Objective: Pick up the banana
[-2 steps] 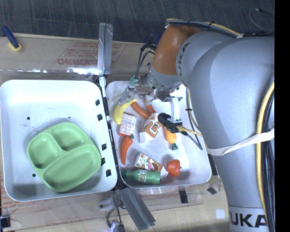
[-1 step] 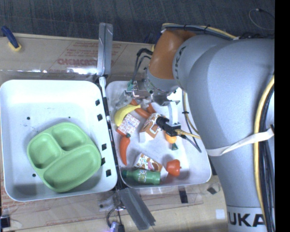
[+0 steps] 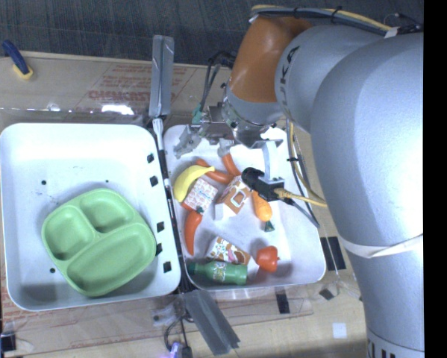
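The banana point(image 3: 189, 180) is lying mid-frame; it looks light, smooth, best grabbed mid-curve. The claw's point(image 3: 208, 129) state: can't tell.

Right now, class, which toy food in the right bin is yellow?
The banana, curved along the right bin's left wall at the top. The carrots and tomato around it are orange or red.

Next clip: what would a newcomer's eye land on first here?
The big grey arm with its orange band fills the right side, reaching over the right bin. That bin is crowded with toy food, the yellow banana at its left edge. A green divided plate sits in the left bin.
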You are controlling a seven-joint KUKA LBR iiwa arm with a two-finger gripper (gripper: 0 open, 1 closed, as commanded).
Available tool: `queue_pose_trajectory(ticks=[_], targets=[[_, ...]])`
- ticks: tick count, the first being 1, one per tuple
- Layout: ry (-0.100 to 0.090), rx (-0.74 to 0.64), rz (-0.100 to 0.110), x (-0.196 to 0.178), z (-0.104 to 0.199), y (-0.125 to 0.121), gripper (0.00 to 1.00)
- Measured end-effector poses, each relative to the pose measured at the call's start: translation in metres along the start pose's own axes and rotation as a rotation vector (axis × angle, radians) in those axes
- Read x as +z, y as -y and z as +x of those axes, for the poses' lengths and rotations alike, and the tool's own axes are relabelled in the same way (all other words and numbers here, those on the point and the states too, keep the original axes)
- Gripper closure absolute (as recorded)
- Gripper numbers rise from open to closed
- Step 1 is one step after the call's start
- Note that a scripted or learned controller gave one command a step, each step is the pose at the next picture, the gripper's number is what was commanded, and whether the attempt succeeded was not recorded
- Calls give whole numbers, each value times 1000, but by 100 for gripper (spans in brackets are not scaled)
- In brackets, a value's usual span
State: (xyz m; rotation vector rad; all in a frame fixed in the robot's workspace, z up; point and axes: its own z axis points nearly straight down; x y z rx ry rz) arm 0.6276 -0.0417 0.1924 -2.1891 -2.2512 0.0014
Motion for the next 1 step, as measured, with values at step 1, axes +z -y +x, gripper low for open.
queue_pose_trajectory(ticks=[1], targets=[[2,214,-6,85,-103,6,0]])
